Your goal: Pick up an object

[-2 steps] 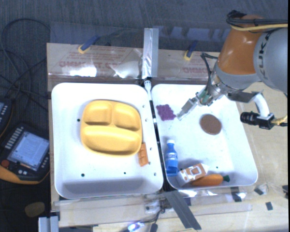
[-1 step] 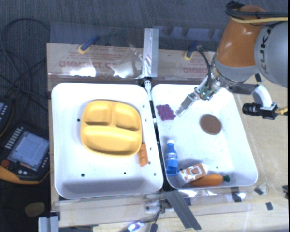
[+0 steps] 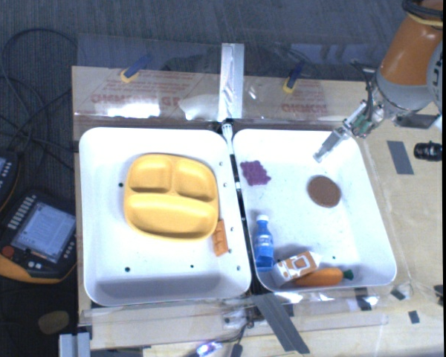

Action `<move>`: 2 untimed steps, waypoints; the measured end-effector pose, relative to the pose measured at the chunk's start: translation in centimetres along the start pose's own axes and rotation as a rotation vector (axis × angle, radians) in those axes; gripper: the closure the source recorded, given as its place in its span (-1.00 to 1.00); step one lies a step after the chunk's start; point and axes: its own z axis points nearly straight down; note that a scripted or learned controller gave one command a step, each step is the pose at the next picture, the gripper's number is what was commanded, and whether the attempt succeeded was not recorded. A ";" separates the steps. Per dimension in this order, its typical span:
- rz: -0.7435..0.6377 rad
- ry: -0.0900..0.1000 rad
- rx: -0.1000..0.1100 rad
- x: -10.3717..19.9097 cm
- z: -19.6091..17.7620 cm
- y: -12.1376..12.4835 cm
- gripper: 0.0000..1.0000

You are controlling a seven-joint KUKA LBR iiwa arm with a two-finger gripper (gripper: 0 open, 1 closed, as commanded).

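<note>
My gripper [image 3: 321, 153] hangs over the far part of the right bin [image 3: 372, 199], reaching in from the upper right. Nothing shows in its grasp. A brown round disc [image 3: 324, 191] lies just below it, apart from it. A purple grape bunch [image 3: 255, 172] sits near the bin's left wall. Toward the front lie a blue bottle [image 3: 263, 241], a small orange-and-white carton [image 3: 296, 265] and a carrot [image 3: 320, 277]. In the left bin [image 3: 104, 274] rests a yellow divided plate [image 3: 171, 195], with a small orange piece [image 3: 220, 238] by the right wall.
A divider rail [image 3: 234, 192] runs between the two bins. Clear plastic sheeting with blue and yellow clips [image 3: 291, 80] lies behind them. A teach pendant and cables [image 3: 33, 233] lie off the bench at left.
</note>
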 end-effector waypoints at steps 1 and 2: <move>-0.003 0.008 0.001 -2.0 11.2 -0.9 -1.00; 0.103 -0.004 -0.009 1.0 11.8 -2.3 -1.00</move>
